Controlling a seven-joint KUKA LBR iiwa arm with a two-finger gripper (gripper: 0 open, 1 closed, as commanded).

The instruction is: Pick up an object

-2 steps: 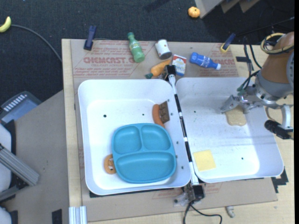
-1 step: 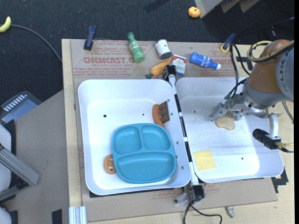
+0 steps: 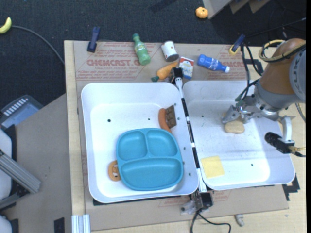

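My gripper (image 3: pixel 236 116) reaches into the right bin (image 3: pixel 228 93) from the right, low over a small tan lump (image 3: pixel 235 127) that looks like a potato or bread piece. Its metal fingers (image 3: pixel 229 115) spread just above and around the lump's upper edge, and nothing sits between them. A yellow square slice (image 3: pixel 212 166) lies nearer the bin's front. In the left bin (image 3: pixel 97 101) rest a blue divided plate (image 3: pixel 149 158), a brown hot-dog-like piece (image 3: pixel 167 118) and a small orange-brown item (image 3: pixel 113 171) half under the plate.
Behind the bins on the board lie a green bottle (image 3: pixel 141 50), a white can (image 3: pixel 169 50), an orange carrot (image 3: pixel 166 71), a small carton (image 3: pixel 185 67) and a blue bottle (image 3: pixel 213 63). A black cable fitting (image 3: pixel 278 142) hangs over the right bin's right side.
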